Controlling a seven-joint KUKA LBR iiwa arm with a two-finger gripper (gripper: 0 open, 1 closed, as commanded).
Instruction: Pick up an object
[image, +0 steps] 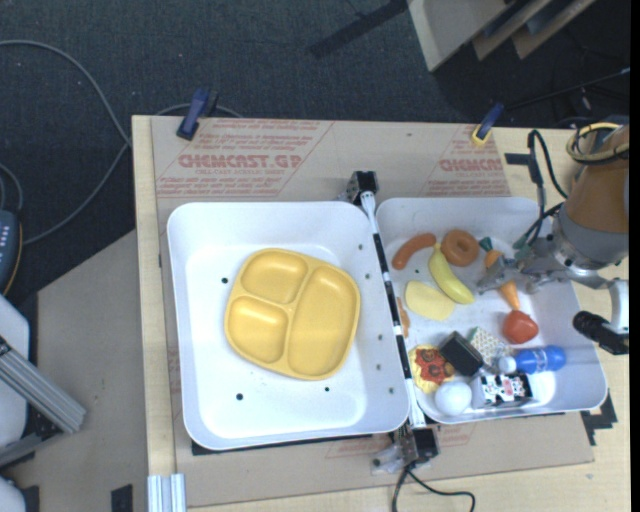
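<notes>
Near edge of right bin (590, 395): blue-capped bottle (530, 360), label illegible. Banana (449, 276) mid-bin, donut (460, 247) behind. Hand (508, 279) low over carrot (510, 295); grip state: can't tell. Surface (250, 160) cardboard reads "CHEMCAST GP". Dark carpet (100, 60) beyond.

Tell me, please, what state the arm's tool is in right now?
Tool: low in the right bin among the toy food, beside a small carrot; whether it is open, closed or holding anything cannot be told.
</notes>
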